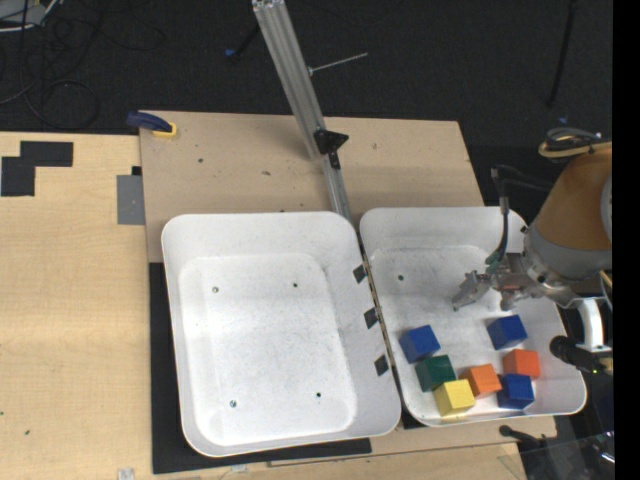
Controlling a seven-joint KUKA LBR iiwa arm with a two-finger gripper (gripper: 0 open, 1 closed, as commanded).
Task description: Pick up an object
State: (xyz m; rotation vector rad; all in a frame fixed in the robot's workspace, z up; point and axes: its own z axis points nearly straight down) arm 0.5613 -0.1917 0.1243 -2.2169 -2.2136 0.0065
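Several small cubes lie in the front part of the right bin [430,243]: a blue cube [419,342], a green cube [435,371], a yellow cube [455,396], an orange cube [484,379], a second blue cube [507,329], a red-orange cube [521,363] and a third blue cube [516,390]. My gripper [482,283] hangs over the middle right of that bin, just behind the second blue cube and apart from it. Its fingers look spread, with nothing between them. The orange-banded wrist [575,213] rises to the right.
The left bin [265,333] lies beside the right one, with black clips [370,316] along the shared rim. A slanted aluminium bar [298,88] stands behind the bins. A blue and yellow clamp [152,122] sits at the board's back left corner.
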